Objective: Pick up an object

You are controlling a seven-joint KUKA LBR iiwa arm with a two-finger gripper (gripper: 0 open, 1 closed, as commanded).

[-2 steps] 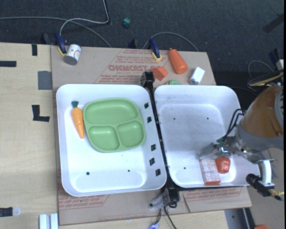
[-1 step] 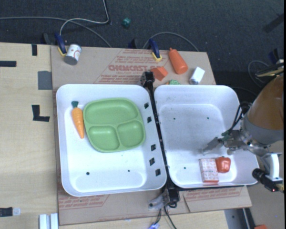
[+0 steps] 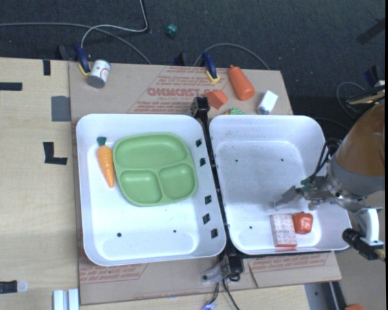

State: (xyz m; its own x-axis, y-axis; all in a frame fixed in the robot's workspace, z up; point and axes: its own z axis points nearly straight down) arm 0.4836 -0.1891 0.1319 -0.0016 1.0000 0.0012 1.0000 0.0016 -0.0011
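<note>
Your arm [image 3: 365,157] reached in from the right over the right bin [image 3: 265,131], its gripper [image 3: 296,199] low above the bin floor; whether the fingers were spread or pressed together could not be told. Just beside the gripper, toward the near wall, a small red-and-white box [image 3: 283,230] lay touching a red object [image 3: 302,223]. In the left bin [image 3: 90,192], a green divided plate [image 3: 156,169] sat beside a toy carrot [image 3: 105,163] along its left edge. Both bins rested on a brown cardboard sheet [image 3: 161,86] over a pale wooden surface [image 3: 22,192] marked with dark tape. Behind the bins, on the cardboard, stood an orange bottle [image 3: 241,82], a small orange block [image 3: 218,98], a white cube [image 3: 268,101] and a small can [image 3: 98,72]. Cables [image 3: 110,28] trailed across the dark floor [image 3: 278,18] beyond.
</note>
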